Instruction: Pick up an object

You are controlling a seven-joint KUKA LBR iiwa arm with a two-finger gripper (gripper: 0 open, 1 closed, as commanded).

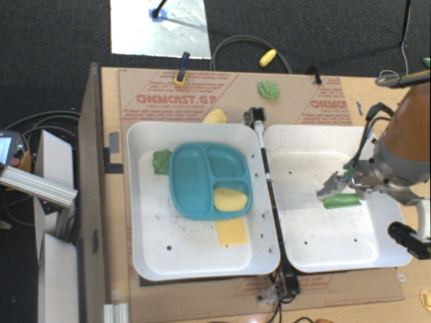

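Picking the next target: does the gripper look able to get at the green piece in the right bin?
Probably yes. The gripper hangs in the right bin right beside the green piece, which lies alone on the bin floor, open from above.

The arm comes in from the right side of the view, its orange band broad and close to the camera, with the grey wrist just below it. From the wrist the gripper stretches leftward and a little downward, low over the right-hand bin. Its grey fingers point to the left; they look close together, though the slant and blur make that hard to judge. A thin cable loops beside the band.
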